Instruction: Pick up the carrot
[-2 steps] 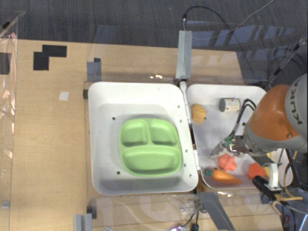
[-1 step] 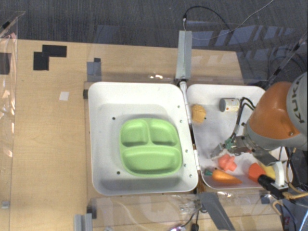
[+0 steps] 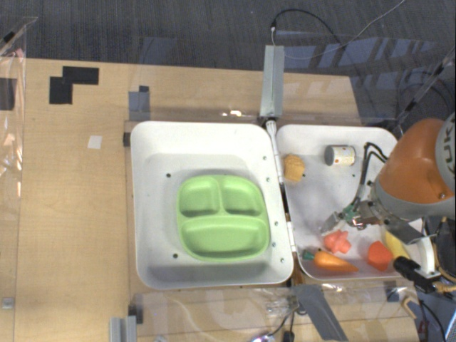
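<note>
The carrot [image 3: 332,261] is orange with a green tip and lies flat along the front wall of the right bin [image 3: 313,191]. My gripper [image 3: 340,221] hangs just above and behind it, over a pink-red toy [image 3: 338,242]. Its fingers [image 3: 330,224] look slightly parted, with nothing between them. The grey arm with its orange band [image 3: 420,173] comes in from the right.
In the right bin there are also a red-orange piece [image 3: 379,256], a yellow piece [image 3: 396,246], a tan round item [image 3: 293,167] and a small grey-white cylinder [image 3: 340,155]. The left bin [image 3: 153,191] holds a green sectioned plate [image 3: 222,217].
</note>
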Action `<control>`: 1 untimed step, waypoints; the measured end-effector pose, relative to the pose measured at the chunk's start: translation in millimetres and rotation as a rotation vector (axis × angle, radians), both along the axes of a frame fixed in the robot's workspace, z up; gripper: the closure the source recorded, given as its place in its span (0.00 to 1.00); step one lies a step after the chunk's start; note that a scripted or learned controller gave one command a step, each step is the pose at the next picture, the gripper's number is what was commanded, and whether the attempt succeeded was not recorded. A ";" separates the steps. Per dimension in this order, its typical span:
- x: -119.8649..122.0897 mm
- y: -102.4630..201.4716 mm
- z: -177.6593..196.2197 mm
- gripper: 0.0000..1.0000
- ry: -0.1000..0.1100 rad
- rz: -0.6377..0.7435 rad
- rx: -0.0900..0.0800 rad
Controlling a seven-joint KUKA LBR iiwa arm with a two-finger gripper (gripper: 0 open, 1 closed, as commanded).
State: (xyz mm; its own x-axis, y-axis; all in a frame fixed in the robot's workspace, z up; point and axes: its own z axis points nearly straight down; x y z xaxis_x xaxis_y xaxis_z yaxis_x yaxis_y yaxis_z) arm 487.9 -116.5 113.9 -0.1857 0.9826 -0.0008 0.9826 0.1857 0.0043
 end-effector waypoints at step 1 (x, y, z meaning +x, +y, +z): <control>0.0 -3.0 -15.1 0.00 0.000 0.072 0.000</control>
